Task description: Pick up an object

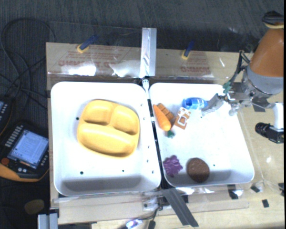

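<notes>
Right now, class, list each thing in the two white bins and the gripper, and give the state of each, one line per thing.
Yellow tray: lying flat in the left bin.
Carrot: lying against the divider in the right bin.
Blue bottle: on its side near the gripper.
Small carton: tilted, beside the carrot.
Purple toy: resting at the front.
Brown ball: resting beside the purple toy.
Gripper: low over the right bin, holding nothing.
</notes>
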`<state>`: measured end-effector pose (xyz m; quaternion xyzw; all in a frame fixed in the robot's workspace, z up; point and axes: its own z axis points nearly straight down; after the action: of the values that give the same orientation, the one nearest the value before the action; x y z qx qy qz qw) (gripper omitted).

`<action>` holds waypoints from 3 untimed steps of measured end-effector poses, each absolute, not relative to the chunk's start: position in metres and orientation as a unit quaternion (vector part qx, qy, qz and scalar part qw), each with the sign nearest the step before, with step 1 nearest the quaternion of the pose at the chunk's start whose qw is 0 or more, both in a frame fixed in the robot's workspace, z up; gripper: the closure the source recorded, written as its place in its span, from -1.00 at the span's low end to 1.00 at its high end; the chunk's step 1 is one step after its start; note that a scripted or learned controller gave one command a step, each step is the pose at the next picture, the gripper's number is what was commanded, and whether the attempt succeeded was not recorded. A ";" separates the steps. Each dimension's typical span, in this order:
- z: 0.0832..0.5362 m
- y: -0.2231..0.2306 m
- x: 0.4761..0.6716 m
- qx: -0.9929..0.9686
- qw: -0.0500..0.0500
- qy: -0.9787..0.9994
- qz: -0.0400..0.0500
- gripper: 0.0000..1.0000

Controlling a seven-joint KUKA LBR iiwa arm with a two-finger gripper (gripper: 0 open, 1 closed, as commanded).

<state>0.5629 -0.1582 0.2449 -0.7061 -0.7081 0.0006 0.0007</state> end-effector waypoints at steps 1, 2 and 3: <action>0.119 -0.134 0.586 -0.547 -0.012 -0.837 -0.007 -1.00; 0.107 -0.127 0.662 -0.617 0.008 -0.787 0.001 -1.00; 0.125 -0.129 0.666 -0.617 0.000 -0.787 -0.001 1.00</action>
<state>0.6658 -0.1289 0.1250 -0.6168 -0.7871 -0.0005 0.0002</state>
